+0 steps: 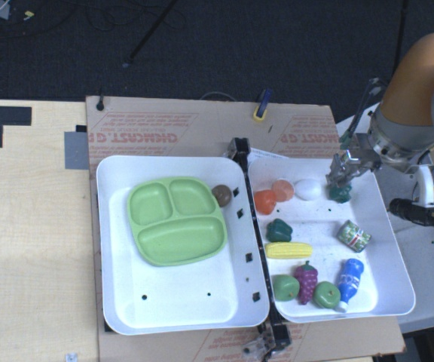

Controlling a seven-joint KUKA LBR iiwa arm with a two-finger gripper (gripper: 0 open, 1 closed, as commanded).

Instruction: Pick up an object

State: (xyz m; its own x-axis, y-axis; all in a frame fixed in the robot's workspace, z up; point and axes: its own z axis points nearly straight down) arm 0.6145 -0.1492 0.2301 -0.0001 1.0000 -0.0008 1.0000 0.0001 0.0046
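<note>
My gripper (340, 181) hangs over the back right part of the right bin (395, 277), reaching in from the right. A small dark teal object (340, 194) sits directly at its tip, touching or nearly touching it. Whether that object is gripped cannot be made out. To its left lie a white egg (306, 189), a peach-coloured ball (282, 190) and a red-orange piece (265, 201). Further forward are a dark green pepper (279, 229), a yellow corn cob (288, 250), purple grapes (306, 281), two green fruits (285, 286) (326, 294), a blue bottle (349, 279) and a small green can (353, 236).
The left bin (119, 292) holds a green divided plate (176, 220) and a brown ball (221, 195) by its right wall. A black divider (252, 232) joins the two bins. Both stand on cardboard (164, 130). A blue and yellow clip (261, 105) sits at the cardboard's back edge.
</note>
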